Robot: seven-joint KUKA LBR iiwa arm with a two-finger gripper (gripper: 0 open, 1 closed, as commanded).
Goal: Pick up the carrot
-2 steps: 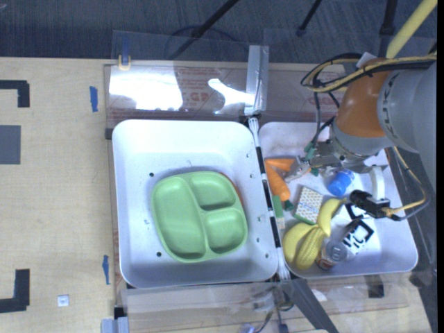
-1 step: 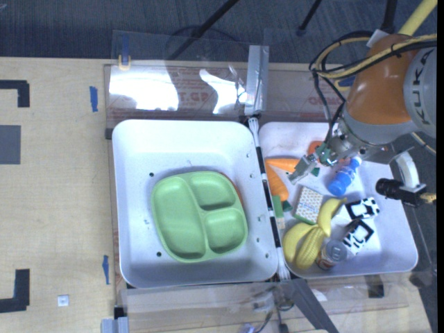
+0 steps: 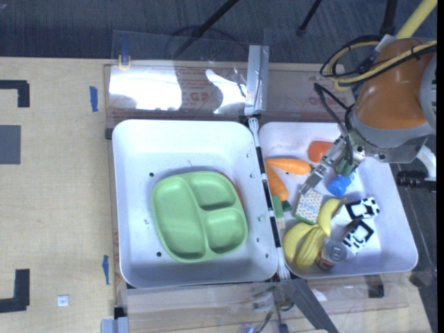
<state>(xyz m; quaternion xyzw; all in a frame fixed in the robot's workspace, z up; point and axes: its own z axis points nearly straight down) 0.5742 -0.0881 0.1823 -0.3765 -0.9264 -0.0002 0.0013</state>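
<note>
An orange carrot (image 3: 287, 165) lies in the right bin (image 3: 399, 245), near its left wall and pointing right. A second carrot-like orange piece (image 3: 276, 184) with a green end lies slanted just below it, against the wall. My gripper (image 3: 327, 171) hangs over the bin just right of the carrot's tip. It is open with nothing between its fingers. One finger (image 3: 311, 181) reaches down-left toward a speckled white item (image 3: 309, 202). The arm's orange band (image 3: 388, 96) is above, at the right.
An orange lump (image 3: 319, 148), a blue piece (image 3: 340, 185), a banana (image 3: 326, 214), a yellow fruit (image 3: 301, 246), a black-and-white toy (image 3: 361, 222) and a small can (image 3: 332, 254) crowd the right bin. The left bin (image 3: 132, 151) holds a green divided plate (image 3: 200, 215).
</note>
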